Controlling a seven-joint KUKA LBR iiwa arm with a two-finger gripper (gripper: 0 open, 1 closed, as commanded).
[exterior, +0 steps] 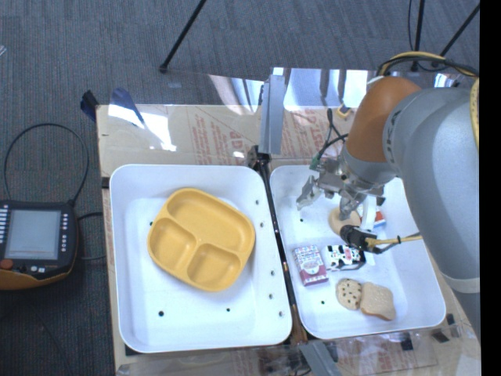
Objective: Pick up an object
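Note:
My gripper (325, 202) hangs over the back part of the right bin (415, 288), its two fingers spread open with only white bin floor between them. Just right of it lies a tan round piece (341, 222), partly hidden by the wrist. A small red and blue item (380, 218) peeks out beside the arm. Nearer the front lie a maroon box (310, 265), a black-and-white cow-patterned item (339, 255), a chocolate-chip cookie (348, 293) and a slice of toast (378, 301).
A yellow divided plate (202, 237) lies in the left bin (133, 304). The ridge between the two bins (275, 233) runs just left of the gripper. A handheld control pendant (35, 241) sits on the floor at far left.

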